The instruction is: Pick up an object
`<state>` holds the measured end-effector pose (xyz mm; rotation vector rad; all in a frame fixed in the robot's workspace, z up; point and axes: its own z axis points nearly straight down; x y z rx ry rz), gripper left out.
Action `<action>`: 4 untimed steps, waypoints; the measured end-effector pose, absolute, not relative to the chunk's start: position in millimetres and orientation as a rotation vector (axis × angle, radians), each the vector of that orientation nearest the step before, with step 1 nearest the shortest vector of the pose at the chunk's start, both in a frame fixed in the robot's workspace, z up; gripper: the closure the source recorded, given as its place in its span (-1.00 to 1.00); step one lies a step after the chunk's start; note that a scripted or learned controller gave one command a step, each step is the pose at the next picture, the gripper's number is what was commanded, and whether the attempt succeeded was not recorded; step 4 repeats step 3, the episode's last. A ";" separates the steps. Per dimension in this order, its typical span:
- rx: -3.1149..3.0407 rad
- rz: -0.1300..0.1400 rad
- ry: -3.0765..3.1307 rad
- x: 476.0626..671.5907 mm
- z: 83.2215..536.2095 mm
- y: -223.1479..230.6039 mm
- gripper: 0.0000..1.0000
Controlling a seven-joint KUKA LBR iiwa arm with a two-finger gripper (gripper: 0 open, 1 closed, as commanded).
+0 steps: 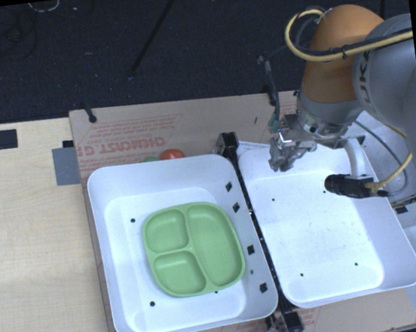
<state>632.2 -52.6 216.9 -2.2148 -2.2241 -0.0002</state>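
One green plate [194, 247] sat mid left bin [113, 193]; gripper [286, 151], grip state unreadable, hovered at right bin's [403, 261] far edge — a descent there risked grabbing nothing.

Lab — bins [115, 211] (cardboard-mounted), cables [311, 22]

Dark carpet [138, 41] behind wooden bench [30, 261]

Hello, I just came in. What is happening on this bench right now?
A grey robot arm with an orange band reaches in from the right, and its gripper hangs at the far edge of the right bin. It holds nothing that I can see. A green divided plate lies flat in the left bin, untouched. A small red object sits just behind that bin.
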 end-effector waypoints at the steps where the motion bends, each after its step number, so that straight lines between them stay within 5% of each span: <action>1: -2.214 0.002 -2.222 615.6 222.5 -10.2 1.00; 2: -2.214 0.004 -2.222 594.7 224.3 37.6 1.00; 4: -2.214 0.002 -2.223 593.0 222.8 81.3 1.00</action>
